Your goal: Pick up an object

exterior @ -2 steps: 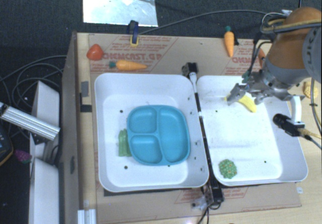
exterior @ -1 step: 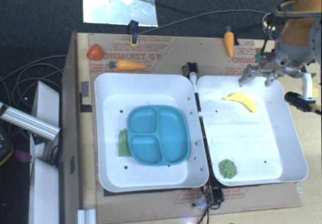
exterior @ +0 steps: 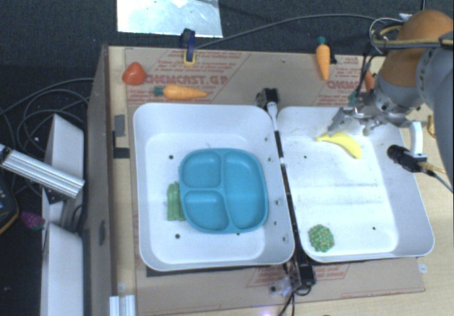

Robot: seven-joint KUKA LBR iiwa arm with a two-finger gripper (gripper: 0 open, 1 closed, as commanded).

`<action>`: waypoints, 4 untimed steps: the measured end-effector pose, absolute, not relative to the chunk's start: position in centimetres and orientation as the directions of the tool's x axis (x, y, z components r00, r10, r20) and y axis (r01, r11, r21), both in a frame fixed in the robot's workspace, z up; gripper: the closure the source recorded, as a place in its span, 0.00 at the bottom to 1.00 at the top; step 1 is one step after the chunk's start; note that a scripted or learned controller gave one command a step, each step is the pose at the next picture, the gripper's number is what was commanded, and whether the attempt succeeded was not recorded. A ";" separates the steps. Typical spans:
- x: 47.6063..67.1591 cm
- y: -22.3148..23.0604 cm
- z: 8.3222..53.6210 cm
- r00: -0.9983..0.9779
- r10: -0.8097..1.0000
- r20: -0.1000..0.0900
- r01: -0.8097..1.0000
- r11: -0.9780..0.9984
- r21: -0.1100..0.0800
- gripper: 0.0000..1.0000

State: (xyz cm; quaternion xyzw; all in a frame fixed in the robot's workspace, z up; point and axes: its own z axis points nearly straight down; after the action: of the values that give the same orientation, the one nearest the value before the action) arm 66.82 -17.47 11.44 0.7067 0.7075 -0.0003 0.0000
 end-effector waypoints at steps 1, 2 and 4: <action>67.1 -15.7 8.9 -0.004 1.000 -0.003 1.000 0.004 0.009 0.00; 67.3 -15.6 10.1 -0.008 1.000 -0.003 1.000 0.008 0.015 1.00; 64.3 -16.1 8.4 -0.002 1.000 -0.001 1.000 0.002 0.001 0.00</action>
State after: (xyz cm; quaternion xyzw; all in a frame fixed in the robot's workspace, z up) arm 64.33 -16.13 8.44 0.7065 0.7077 0.0001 0.0008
